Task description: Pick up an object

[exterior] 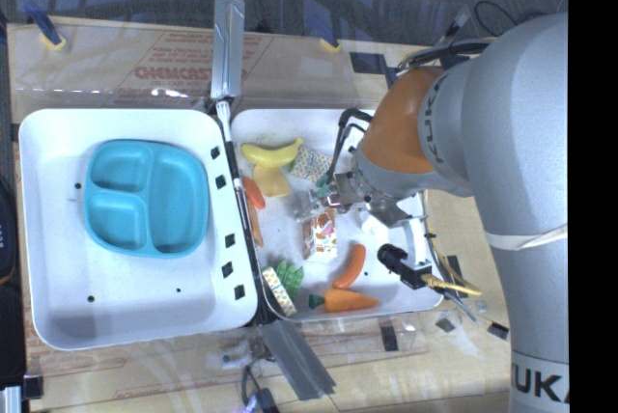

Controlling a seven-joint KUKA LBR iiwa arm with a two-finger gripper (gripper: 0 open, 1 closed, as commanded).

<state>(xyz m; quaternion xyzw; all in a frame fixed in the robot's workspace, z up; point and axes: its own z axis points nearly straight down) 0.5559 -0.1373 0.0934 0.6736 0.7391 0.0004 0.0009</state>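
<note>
My gripper [324,197] hangs over the middle of the right bin [386,305], reaching in from the right under the arm's orange band. Directly below it lies a small printed snack packet [322,235]. A yellow banana [272,152] and a yellow block [273,180] lie to its upper left, beside a patterned packet [311,162]. An orange sausage-shaped piece [351,265] and a carrot [349,301] lie near the bin's front. A green leafy toy [289,274] and a striped piece [276,290] sit at the front left. Nothing shows in the gripper.
The left bin [48,237] holds a blue divided plate [147,197]. A thin orange piece [253,194] lies against the wall between the bins. The arm's grey body covers the right bin's far right side. A black fitting [401,265] sticks out near the bin's right front.
</note>
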